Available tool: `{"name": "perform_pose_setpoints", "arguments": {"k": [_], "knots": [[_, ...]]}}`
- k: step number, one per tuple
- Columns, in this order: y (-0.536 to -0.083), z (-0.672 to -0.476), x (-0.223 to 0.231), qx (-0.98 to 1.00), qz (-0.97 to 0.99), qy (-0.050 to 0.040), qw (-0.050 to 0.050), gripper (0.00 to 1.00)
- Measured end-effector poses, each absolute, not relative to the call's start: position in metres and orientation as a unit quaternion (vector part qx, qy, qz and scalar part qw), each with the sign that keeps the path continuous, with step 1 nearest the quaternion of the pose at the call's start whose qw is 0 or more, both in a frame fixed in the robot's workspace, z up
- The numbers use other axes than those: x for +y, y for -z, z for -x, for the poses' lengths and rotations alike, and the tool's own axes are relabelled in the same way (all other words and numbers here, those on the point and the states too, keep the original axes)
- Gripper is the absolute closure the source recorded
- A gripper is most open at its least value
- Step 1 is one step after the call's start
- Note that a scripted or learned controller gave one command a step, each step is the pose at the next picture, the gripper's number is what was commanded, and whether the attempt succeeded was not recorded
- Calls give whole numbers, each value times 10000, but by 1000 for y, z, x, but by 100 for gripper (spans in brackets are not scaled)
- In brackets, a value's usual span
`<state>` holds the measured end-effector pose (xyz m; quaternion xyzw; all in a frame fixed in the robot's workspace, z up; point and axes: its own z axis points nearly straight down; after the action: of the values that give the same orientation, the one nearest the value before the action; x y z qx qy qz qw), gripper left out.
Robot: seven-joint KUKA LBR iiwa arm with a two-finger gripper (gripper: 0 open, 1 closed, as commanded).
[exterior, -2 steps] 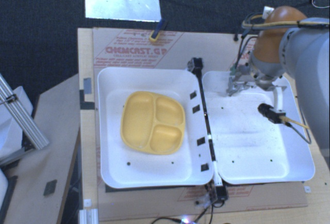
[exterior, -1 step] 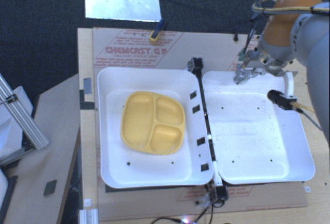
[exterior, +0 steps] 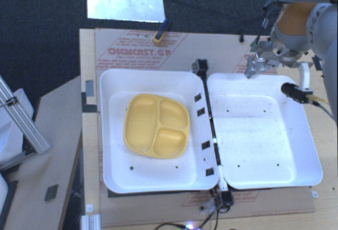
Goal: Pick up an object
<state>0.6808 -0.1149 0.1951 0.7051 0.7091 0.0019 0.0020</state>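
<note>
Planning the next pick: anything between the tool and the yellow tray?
Nothing lies on the way. The tool hovers at the right bin's far edge; the yellow tray sits alone in the left bin, beyond the clipped divider.

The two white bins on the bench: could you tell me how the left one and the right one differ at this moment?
The left bin holds a yellow divided tray; the right bin shows just its speckled white floor. The gripper hangs at the right bin's far rim, well away from the left bin. Both are shallow, white and similar in size, joined along a black-clipped seam.
</note>
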Motion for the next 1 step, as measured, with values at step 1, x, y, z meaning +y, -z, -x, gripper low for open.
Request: {"name": "perform_pose_setpoints", "arguments": {"k": [1], "knots": [[-227, -682, -115, 7091, -7051, -17, 16, 100]]}}
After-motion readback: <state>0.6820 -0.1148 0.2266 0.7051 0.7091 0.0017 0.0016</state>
